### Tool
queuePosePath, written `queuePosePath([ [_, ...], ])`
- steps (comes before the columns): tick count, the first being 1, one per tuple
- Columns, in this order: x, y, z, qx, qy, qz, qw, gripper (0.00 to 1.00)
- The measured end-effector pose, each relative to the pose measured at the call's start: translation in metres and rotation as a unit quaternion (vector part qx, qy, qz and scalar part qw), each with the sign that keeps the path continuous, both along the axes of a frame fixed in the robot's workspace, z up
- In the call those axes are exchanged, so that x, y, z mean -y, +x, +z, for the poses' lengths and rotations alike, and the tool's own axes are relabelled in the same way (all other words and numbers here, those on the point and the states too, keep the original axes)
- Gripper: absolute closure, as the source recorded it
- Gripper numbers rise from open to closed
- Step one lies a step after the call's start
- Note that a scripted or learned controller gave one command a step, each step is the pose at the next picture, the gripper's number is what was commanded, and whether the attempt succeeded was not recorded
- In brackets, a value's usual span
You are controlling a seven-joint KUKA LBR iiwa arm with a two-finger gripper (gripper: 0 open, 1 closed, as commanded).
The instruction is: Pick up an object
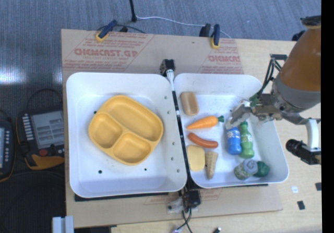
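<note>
The right bin [271, 138] holds several toy foods. A tan bread loaf [189, 102] lies at its back left, with an orange carrot [202, 122] and a red sausage [202, 140] in front of it. A yellow wedge [196, 158] and a tan cone [211, 164] lie at the front left. A blue bottle [233, 140] and a green bottle [246, 142] lie side by side near the middle. My gripper [239, 114] hangs just behind these two bottles, above the bin floor, with nothing visibly in it.
The left bin [78, 101] holds a yellow divided plate [126, 129]. A grey-green round thing [244, 170] and a small green piece [261, 168] sit at the right bin's front right corner. Clamps and a cable lie along the bench's far edge.
</note>
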State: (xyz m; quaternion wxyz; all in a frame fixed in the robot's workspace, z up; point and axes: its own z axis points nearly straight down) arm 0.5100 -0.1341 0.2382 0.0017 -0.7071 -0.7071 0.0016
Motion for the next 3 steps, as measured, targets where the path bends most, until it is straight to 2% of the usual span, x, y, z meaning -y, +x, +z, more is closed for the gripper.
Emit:
queuePosePath([
  [1, 0.025, 0.005, -0.099, 0.001, -0.0001, 0.000, 1.0000, 0.00],
  [3, 0.022, 0.005, -0.141, 0.003, -0.0011, -0.001, 1.0000, 0.00],
])
